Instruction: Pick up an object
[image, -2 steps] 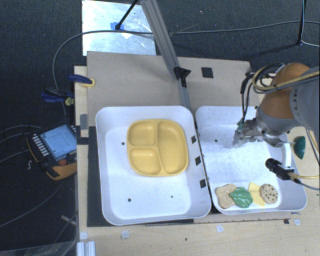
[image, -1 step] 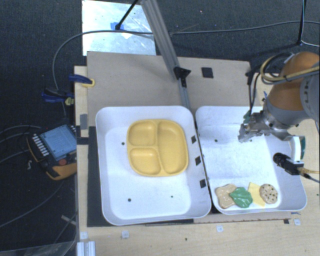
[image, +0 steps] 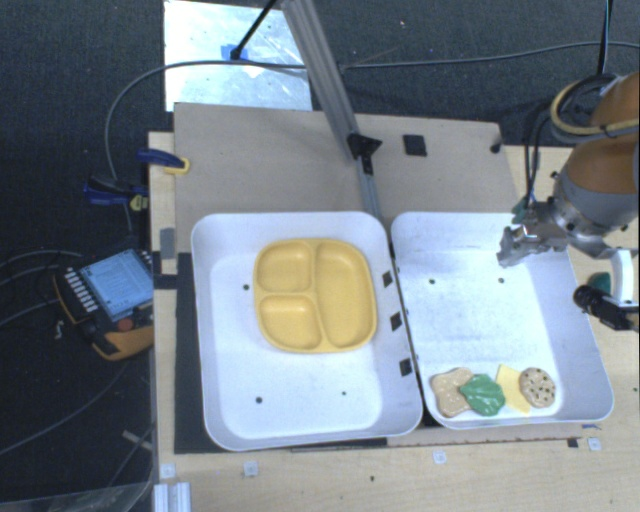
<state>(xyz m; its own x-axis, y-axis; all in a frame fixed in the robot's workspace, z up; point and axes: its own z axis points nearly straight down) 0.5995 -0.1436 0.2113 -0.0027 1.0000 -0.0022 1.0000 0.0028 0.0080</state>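
Several small food-shaped objects lie along the near edge of the right bin (image: 470, 290): a tan toast piece (image: 450, 391), a green leafy piece (image: 484, 394), a yellow wedge (image: 514, 386) and a brown cookie (image: 538, 386). They touch or overlap one another. My gripper (image: 516, 243) hangs over the far right part of that bin, well behind the food pieces, with nothing visibly held. A yellow divided plate (image: 313, 295) rests in the left bin (image: 230, 380).
The arm's grey body and orange band (image: 600, 160) come in from the right above the right bin's far corner. A metal pole (image: 330, 80) slants over the bench's back. Tools and cables lie off the bench at the left.
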